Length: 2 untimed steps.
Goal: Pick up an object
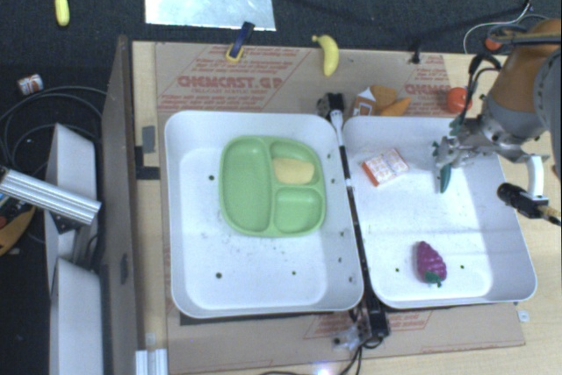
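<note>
White bins: two, side by side. Right bin [505,263] holds one purple grape bunch [429,263] near its front wall and one pink packet [385,166] toward its back-left. Arm [518,97] reaches over its back-right, pincer [445,174] pointing down; how far open, cannot tell.

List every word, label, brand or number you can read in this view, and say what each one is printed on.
"CHEMCAST.G P" in red, on the brown cardboard sheet behind the left bin; the last letters are uncertain.
Same red print on the cardboard behind the right bin: partly covered, unreadable.
Red print on the cardboard's front edge: too small to read.
Red-and-white packet in the right bin: pattern only, nothing legible.
Small can on the floor: label blurred.
</note>
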Each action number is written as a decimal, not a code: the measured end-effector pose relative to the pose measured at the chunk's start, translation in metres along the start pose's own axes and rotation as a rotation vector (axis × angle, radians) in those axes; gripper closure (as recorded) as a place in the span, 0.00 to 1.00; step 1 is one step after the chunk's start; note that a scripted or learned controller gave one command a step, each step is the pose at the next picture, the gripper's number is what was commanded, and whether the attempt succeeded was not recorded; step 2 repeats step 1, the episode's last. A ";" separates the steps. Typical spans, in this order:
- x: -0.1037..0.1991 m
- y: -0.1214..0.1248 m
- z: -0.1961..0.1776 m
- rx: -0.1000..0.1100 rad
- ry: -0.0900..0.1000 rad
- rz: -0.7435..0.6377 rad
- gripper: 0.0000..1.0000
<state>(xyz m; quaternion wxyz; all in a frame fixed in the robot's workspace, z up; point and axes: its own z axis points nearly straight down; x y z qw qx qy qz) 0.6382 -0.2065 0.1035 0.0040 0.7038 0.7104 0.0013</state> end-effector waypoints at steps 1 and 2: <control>0.015 -0.023 -0.064 0.003 0.003 0.005 1.00; 0.015 -0.023 -0.064 0.003 0.003 0.005 1.00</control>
